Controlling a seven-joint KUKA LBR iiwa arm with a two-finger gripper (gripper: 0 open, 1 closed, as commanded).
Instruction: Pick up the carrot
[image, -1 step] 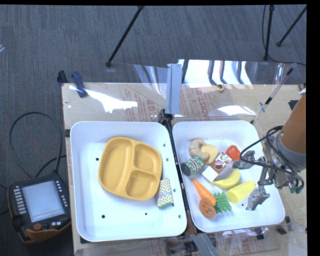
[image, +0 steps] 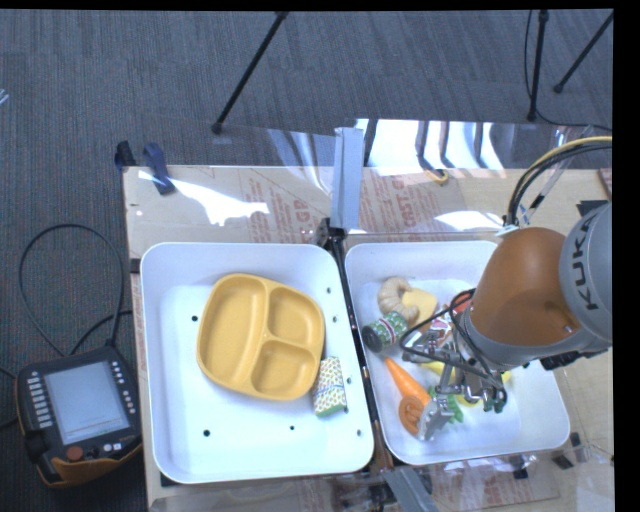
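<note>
From the camera above, the carrot (image: 404, 382) lies in the right bin (image: 545, 425), near its front left side. The gripper (image: 432, 420) hangs right by the carrot's fat end, but whether it is open or shut cannot be told. The arm seems to be reaching. Next it must close around the carrot and lift.

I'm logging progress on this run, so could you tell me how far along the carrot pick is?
Done: the gripper is down in the right bin, right at the carrot. In hand: closing in on it; the carrot lies on the bin floor. Left: a confirmed grasp and the lift.
</note>
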